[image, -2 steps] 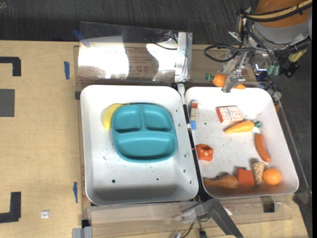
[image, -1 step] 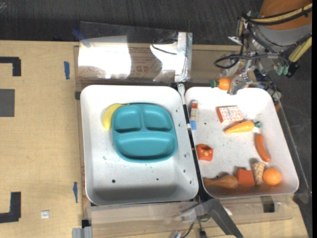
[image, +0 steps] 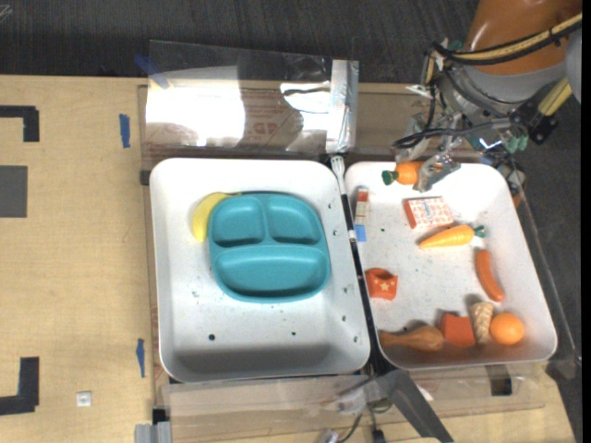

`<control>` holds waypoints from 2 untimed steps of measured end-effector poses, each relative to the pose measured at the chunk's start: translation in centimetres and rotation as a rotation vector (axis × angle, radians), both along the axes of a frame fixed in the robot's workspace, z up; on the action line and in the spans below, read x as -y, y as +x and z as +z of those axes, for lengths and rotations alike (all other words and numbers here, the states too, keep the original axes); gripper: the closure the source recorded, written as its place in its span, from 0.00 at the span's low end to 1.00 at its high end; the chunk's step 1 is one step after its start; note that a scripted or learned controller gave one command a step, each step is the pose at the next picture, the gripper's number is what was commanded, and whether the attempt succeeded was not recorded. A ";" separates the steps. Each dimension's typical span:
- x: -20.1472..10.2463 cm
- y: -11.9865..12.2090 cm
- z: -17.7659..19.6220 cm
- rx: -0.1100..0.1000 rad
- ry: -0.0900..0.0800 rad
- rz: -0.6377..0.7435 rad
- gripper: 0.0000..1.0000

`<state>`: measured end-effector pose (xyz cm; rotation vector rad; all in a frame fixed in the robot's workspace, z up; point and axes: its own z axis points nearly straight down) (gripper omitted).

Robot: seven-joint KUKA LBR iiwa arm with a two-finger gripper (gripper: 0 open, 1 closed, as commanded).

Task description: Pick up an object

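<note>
My gripper (image: 432,170) hangs over the far left corner of the right bin (image: 536,275), under the grey wrist and orange band. A small orange toy with a green tip (image: 405,173) lies just to its left, close to or touching it. Whether the gripper holds that toy is unclear. Further into the bin lie a red-and-white box (image: 429,212), a carrot (image: 448,237), a red sausage (image: 489,275), a red cube (image: 381,284), an orange ball (image: 507,329), a red block (image: 455,329) and a brown drumstick (image: 411,340).
The left bin (image: 175,321) holds a teal divided plate (image: 268,245) with a yellow item (image: 202,215) tucked under its left edge. A small tube (image: 360,206) lies by the wall between the bins. Clear plastic sheeting (image: 240,109) stands behind the left bin.
</note>
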<state>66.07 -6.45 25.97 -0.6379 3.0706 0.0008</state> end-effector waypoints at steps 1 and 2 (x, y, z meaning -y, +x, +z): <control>-0.9 0.8 0.9 0.007 -0.001 0.149 1.00; -0.5 0.8 1.1 0.007 -0.003 0.349 1.00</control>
